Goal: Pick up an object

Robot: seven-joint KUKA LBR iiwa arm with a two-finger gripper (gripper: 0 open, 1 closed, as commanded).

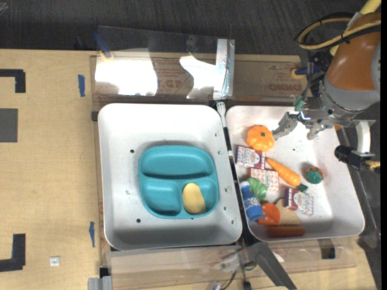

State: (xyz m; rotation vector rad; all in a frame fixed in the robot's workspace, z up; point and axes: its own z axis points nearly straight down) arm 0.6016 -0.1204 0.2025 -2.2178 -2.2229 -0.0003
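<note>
The right white bin [338, 216] holds several toy foods: an orange pumpkin [261, 137], a carrot [284, 171], a small green and red piece [312, 174], small printed cartons [248, 157], a blue bottle [249, 199] and a brown sausage [283, 231]. My gripper [299, 125] hangs over the back of this bin, just right of the pumpkin. Its fingers [284, 125] are spread open, and nothing sits between them. The grey and orange arm [354, 65] comes in from the upper right.
The left white bin [115, 162] bears a teal divided tray [175, 168] with a yellow potato [193, 198] in its lower right compartment. A clear plastic sheet [181, 71] stands behind the bins. Cables [317, 32] loop by the arm.
</note>
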